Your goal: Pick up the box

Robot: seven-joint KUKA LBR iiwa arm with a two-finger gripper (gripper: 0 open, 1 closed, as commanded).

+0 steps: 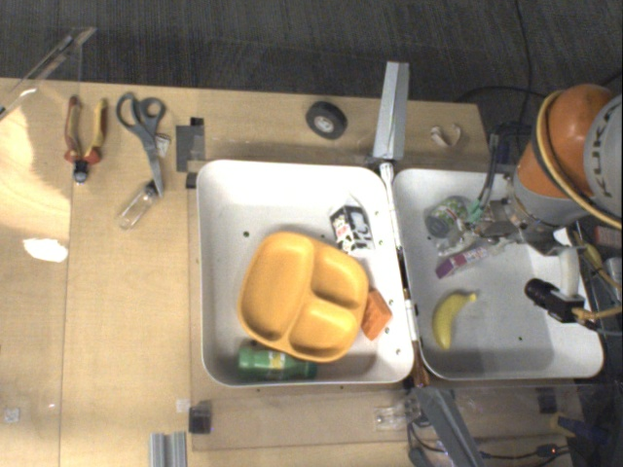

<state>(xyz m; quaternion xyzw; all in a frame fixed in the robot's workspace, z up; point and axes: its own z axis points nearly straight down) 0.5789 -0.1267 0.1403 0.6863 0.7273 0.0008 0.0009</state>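
Box [350, 229] sits near the back wall of one bin [216, 261], just beyond the plate [302, 295], and the gripper [482, 224], its spread impossible to tell, hangs over the other bin [584, 363], so it should cross over and drop straight, clear of the plate.

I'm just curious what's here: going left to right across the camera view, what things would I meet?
Red-handled pliers, grey-handled scissors, yellow divided plastic plate, small orange block, yellow banana.
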